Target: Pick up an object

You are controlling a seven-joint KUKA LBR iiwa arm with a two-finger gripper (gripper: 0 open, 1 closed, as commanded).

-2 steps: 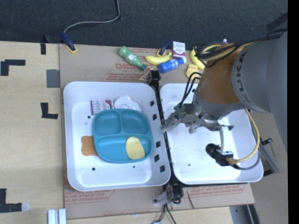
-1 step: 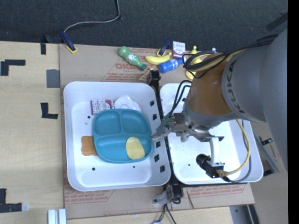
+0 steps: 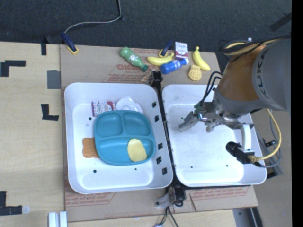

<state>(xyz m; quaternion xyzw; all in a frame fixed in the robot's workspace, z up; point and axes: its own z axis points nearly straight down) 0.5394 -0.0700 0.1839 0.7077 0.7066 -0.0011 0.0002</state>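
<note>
The arm (image 3: 258, 79) reaches in over the right bin (image 3: 189, 171), and the gripper (image 3: 195, 119) hangs low above that bin's upper middle floor. Its fingers stand spread apart, with nothing between them. No object lies beneath it on the bare floor there, so closing at this spot would, in my judgement, take nothing.

Every candidate for the pick lies in the left bin (image 3: 113, 183). To do the step well, the arm should lift clear of the divider (image 3: 163, 126) between the bins, cross to the left, and descend squarely over one chosen item with the fingers kept wide until they straddle it. The small yellow piece is the likeliest grasp: it stands proud and is narrow enough to pinch. The thin flat items offer little edge to catch.

Left bin contents, largest first:
- A blue divided plate (image 3: 124, 137), flat on the floor at centre.
- A white crumpled item (image 3: 129, 104), touching the plate's upper rim; its nature cannot be told.
- A red and white packet (image 3: 102, 107), just beside it to the left.
- An orange flat piece (image 3: 88, 148), partly under the plate's left edge.
- A yellow rounded piece (image 3: 137, 150), resting in the plate's lower right compartment.

Beyond the bins, on the bench, lie a green bottle (image 3: 133, 59), two toy bananas (image 3: 160, 59), a blue item (image 3: 171, 66) and a small carton (image 3: 181, 49).
</note>
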